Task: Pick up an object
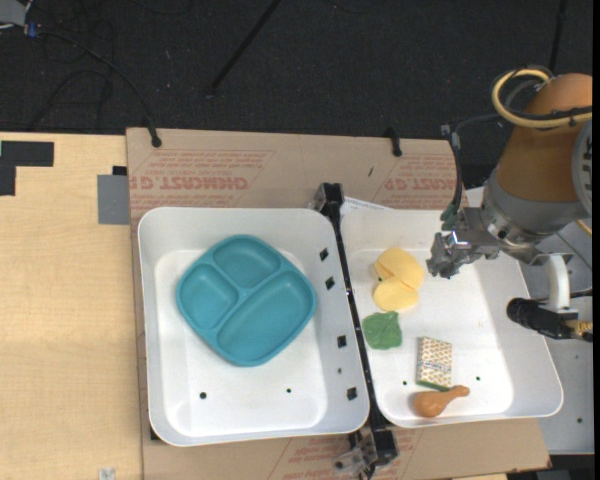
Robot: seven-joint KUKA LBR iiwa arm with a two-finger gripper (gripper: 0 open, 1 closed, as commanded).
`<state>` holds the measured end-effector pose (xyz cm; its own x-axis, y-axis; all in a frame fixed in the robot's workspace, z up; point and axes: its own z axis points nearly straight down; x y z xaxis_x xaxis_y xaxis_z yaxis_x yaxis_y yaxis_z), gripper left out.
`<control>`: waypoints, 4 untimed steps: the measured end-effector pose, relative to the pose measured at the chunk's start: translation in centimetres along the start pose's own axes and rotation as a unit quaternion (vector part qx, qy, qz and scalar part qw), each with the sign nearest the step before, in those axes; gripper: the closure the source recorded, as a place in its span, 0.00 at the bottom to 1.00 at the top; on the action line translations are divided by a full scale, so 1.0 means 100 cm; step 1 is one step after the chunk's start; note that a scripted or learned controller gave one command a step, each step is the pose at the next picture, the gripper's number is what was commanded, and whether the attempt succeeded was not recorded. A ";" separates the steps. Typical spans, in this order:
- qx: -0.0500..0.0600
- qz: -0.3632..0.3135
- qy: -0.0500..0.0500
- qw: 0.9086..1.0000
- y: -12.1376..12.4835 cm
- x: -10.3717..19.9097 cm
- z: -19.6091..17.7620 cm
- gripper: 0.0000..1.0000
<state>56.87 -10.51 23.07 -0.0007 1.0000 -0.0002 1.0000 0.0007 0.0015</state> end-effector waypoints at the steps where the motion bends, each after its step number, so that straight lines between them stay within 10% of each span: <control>1: 0.003 -0.002 0.001 1.000 -0.006 0.051 0.012 1.00; 4: 0.004 -0.002 0.001 1.000 -0.020 0.208 0.008 1.00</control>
